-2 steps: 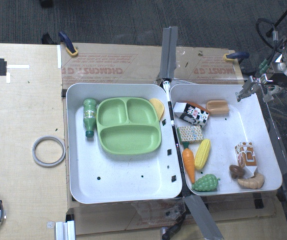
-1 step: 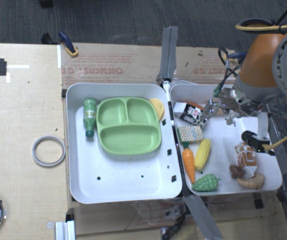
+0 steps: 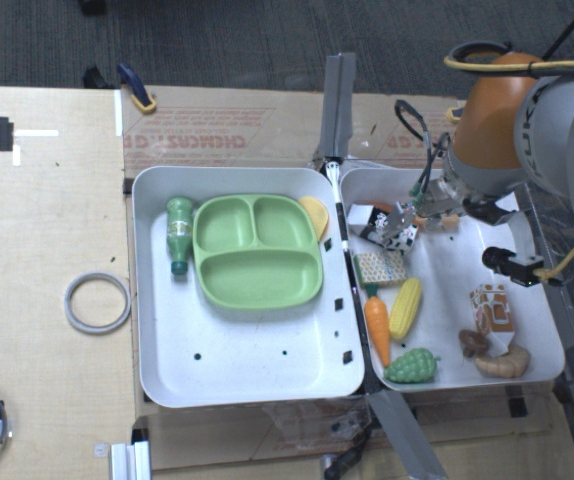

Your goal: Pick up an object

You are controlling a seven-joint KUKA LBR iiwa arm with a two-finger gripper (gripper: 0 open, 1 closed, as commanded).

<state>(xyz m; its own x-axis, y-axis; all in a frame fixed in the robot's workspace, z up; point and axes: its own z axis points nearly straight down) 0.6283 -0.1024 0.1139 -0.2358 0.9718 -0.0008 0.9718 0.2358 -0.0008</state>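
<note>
the arm reaches in from the right, its orange band above the right bin [image 3: 537,313], and the tool [image 3: 414,215] hangs low over that bin's upper left corner, just above a black-and-white spotted object [image 3: 399,234] — whether it has hold of anything, or how far apart it stands, cannot be told. below lie a checkered pad [image 3: 380,267], a corn cob [image 3: 405,307] beside a carrot [image 3: 377,330], a green bumpy piece [image 3: 412,366] and a tan piece [image 3: 501,363]. the left bin [image 3: 237,368] holds a green divided plate [image 3: 258,250], a green bottle [image 3: 178,233] just left of it and a yellow piece [image 3: 315,214] at its right edge. a tape ring [image 3: 97,301] lies on the table [image 3: 37,228].
</note>
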